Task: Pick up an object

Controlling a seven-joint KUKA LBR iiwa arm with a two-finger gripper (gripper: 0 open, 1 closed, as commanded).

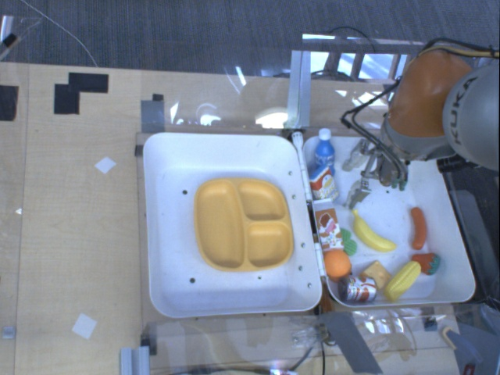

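The worktop (70, 233) carries two shallow white bins side by side, and the arm (445, 100) leans in from the right above the right bin (457, 241). The left bin (168, 272) holds one yellow divided tray (244, 223), lying flat with bare white floor all round it. The right bin is the crowded one: a bottle (322, 162) with a blue cap lies along its left wall, a small printed carton (329, 229) just below it, an orange (337, 264) and a can (358, 290) near the lower left corner, a banana (372, 233) mid-bin, a second yellow fruit (402, 279) low down, and a sausage (419, 227) toward the right. The jaws (373, 176) hang over the upper part of this bin, apart from one another and with nothing between them, so I judge the pick not yet begun: choosing, descending and closing all remain. The nearest candidates are the bottle to the left and the banana just below. The open floor around the banana gives the fingers room; the bottle, hard against the wall, looks the tighter approach.
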